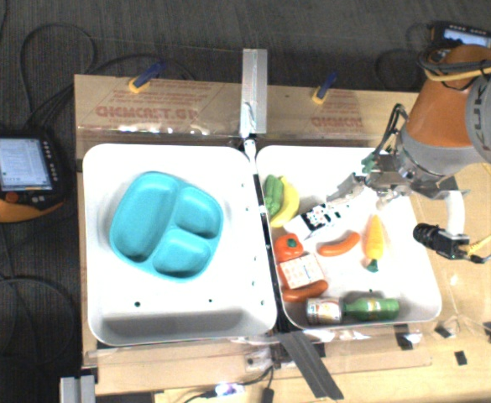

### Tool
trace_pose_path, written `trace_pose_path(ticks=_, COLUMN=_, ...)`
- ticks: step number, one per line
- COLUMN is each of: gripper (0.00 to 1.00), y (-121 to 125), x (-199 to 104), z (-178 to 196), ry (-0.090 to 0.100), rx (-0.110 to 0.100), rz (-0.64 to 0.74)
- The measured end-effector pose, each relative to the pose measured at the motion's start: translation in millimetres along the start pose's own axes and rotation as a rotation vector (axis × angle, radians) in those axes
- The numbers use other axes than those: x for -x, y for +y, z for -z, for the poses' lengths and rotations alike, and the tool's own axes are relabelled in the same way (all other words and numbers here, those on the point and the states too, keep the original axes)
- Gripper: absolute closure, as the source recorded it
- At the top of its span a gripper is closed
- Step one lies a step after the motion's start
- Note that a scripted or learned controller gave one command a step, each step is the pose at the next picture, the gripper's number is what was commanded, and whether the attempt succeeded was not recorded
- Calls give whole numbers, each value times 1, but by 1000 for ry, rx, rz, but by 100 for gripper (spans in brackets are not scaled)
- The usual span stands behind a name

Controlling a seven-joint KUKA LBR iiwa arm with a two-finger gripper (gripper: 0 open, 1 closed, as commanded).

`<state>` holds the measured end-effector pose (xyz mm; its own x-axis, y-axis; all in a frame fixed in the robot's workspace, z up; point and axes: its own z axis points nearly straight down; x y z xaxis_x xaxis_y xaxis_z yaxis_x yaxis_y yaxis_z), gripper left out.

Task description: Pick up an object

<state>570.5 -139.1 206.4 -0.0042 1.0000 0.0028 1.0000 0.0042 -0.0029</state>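
Approach step, nothing picked yet. Gripper [346, 193] hangs over the right bin [425, 296], fingers apart, holding nothing, tips just above a black-and-white toy [319, 217] beside the sausage [339, 244]. Next: drop straight down, close on it. Left bin [102, 250] holds a blue tray [168, 223]; worktop [186, 112] sits on dark carpet w/ cables.

The arm [451, 116] is showing a broad orange band above a grey wrist, with black cables looping over its far side. The hand [346, 193] is looking silvery grey, thin and angular, its metal linkage catching light.
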Motion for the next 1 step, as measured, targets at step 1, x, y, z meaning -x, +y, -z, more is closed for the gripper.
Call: trace_pose_path(ticks=1, gripper=0, y=-25, x=57, z=-112, ry=1, rx=1, rz=-113)
